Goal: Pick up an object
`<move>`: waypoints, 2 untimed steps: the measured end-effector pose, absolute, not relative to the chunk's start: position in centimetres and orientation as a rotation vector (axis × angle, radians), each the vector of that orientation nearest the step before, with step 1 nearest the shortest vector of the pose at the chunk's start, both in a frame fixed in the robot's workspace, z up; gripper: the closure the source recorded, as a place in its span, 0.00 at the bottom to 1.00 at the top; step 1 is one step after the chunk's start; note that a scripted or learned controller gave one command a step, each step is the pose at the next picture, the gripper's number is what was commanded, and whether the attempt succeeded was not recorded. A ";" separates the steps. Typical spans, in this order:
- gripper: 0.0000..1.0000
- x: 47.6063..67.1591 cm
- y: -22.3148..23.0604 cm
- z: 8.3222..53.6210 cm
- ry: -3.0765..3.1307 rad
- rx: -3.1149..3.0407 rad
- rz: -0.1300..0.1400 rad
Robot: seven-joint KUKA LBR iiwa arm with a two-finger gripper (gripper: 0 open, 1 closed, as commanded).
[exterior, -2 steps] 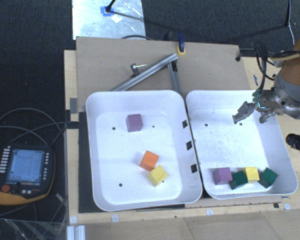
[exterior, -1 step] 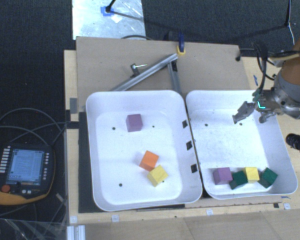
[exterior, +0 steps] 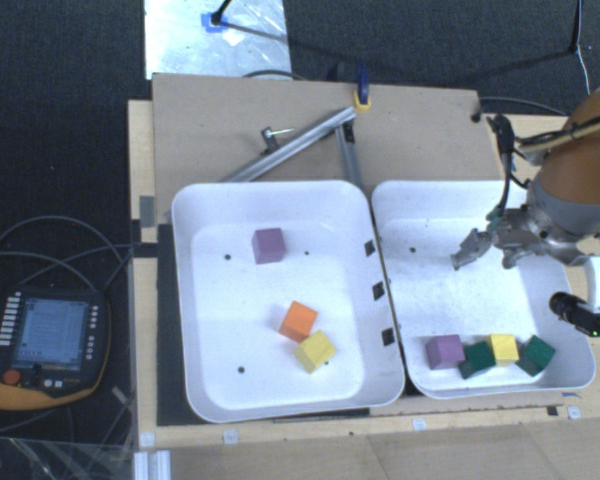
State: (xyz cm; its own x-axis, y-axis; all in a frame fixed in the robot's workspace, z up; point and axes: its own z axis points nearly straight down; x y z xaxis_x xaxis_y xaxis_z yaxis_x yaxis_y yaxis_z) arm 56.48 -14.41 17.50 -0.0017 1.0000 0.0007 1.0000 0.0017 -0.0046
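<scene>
Gripper (exterior: pixel 488 247) over the right bin (exterior: pixel 420 208), fingers spread, gripping nothing — poised to descend; a row of blocks (exterior: pixel 488 352) lies below it, toward the front wall.

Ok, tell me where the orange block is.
In the camera view, the orange block lies in the left bin, touching the yellow block just below it, with the purple block farther up.
</scene>
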 end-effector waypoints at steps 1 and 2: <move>0.00 55.9 -14.4 13.2 -2.222 -2.217 0.003; 0.00 55.9 -14.4 8.8 -2.223 -2.216 0.003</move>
